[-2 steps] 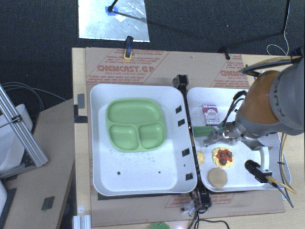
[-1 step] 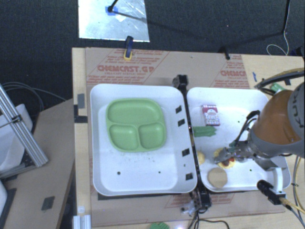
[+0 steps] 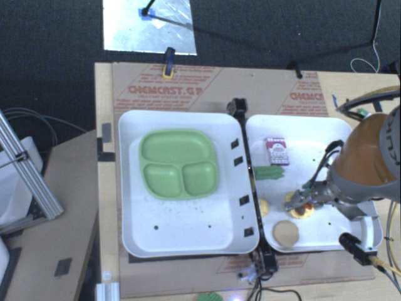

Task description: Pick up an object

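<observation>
In the right bin (image 3: 313,144) we see a red-and-white packet (image 3: 277,151), a green piece (image 3: 268,173), a tan disc (image 3: 286,233) and a small red-yellow item (image 3: 302,211).

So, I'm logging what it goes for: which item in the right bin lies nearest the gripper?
The small red and yellow thing, right at the gripper. The tan disc, green piece and red packet lie farther off.

Two bins side by side — in the left bin (image 3: 135,231) a divided tray (image 3: 178,163); in the right bin (image 3: 326,133) a small box (image 3: 277,150) behind, a round disc (image 3: 286,233) at the front.
</observation>
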`<state>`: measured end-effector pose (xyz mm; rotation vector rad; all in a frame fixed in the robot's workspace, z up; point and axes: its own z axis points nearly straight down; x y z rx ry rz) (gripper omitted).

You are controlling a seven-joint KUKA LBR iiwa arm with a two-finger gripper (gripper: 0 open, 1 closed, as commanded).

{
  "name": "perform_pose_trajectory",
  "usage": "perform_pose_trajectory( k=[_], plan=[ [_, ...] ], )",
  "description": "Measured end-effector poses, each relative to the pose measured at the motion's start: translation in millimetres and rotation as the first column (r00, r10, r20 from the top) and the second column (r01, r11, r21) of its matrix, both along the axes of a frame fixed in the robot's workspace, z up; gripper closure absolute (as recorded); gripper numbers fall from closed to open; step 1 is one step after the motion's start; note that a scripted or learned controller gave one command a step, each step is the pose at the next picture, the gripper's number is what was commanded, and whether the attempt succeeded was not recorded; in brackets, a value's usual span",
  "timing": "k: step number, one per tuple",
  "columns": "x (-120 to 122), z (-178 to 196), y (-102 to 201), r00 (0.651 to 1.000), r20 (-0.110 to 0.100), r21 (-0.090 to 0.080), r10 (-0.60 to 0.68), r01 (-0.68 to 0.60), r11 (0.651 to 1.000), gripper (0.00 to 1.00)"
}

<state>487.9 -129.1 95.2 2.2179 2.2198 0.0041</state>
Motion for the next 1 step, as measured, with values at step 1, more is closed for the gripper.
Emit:
perform_pose_trajectory(
  k=[1],
  plan=[
    [51.4, 94.8, 76.4, 1.000, 0.008, 0.001, 0.012, -0.012, 1.000, 1.00]
  ],
)
